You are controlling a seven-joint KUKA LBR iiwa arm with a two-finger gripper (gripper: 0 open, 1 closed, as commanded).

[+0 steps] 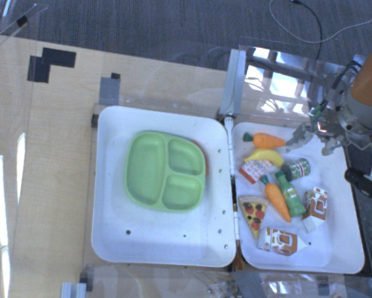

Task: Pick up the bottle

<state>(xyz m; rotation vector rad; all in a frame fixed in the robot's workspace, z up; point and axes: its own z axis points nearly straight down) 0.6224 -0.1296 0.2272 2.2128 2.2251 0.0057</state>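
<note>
Hovering above right bin (349,258), jaws spread

One fixed camera looks down at a slant on my two bins (161,255); I reach in from three o'clock.

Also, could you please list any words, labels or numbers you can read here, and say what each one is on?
None can be read.
Small green can with a white label: print too blurred to read.
Two white and brown cartons: markings too small to read.
Green plastic bottle: no legible label.
</note>
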